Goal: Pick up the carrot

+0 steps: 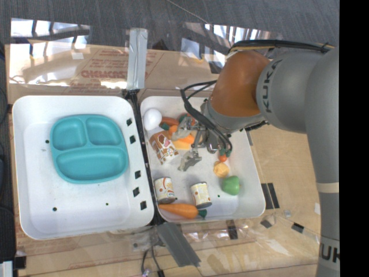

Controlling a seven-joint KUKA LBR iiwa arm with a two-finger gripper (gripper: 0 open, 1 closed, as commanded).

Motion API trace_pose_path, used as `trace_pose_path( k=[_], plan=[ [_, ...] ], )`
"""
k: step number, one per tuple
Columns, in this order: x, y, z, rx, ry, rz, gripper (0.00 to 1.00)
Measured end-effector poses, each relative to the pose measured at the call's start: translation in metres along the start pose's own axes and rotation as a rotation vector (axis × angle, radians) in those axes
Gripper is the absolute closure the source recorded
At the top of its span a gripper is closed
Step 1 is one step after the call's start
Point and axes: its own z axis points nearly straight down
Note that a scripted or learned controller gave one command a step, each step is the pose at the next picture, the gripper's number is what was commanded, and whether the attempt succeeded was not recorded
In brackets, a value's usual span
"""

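Metal end effector [193, 157], grip state indiscernible, hovers over the tapered orange carrot [180, 210] in the right bin [249, 172].

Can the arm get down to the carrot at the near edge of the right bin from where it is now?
Probably yes. The carrot lies uncovered along the near wall of the right bin, though two cans stand close behind it.

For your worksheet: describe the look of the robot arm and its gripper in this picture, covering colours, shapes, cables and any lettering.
The arm is thick, rounded and grey, with a glossy orange band above the wrist and black KUKA lettering beside it. Black cables loop from the wrist. The gripper is small, metallic grey and slender.
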Motion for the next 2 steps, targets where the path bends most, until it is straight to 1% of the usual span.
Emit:
trace_pose_path(
  k=[1, 2],
  plan=[
    [-0.012, -0.009, 0.022, 0.002, -0.009, -0.150, 0.00],
    [-0.014, -0.006, 0.011, 0.002, -0.012, -0.157, 1.00]
  ],
)
